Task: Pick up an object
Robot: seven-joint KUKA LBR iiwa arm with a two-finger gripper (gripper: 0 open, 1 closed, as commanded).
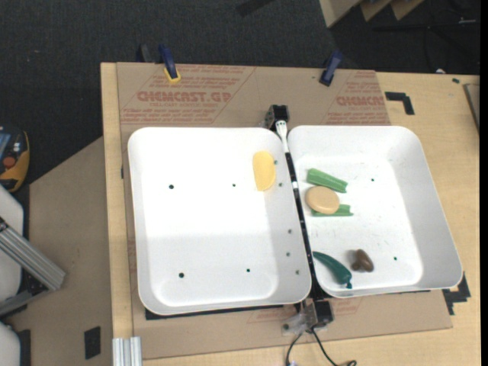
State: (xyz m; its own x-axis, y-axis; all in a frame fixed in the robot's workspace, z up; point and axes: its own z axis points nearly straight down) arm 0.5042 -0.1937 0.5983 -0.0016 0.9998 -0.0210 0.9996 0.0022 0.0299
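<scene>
- Camera view: no arm reaches over the bins, so I cannot tell the claw's state or which way anything lies from it.
- The yellow oval piece (264, 171) lies alone in the left bin (152, 204), at its upper right, long axis running up and down the frame.
- The right bin (427, 197) crowds a tan disc (323, 200) over green strips (327, 179), with a brown lump (361, 261) lower.

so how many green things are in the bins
3, all in the right bin: a green piece near its upper left, another green piece poking out from under the tan disc, and a dark green curved piece at the lower left.
</scene>
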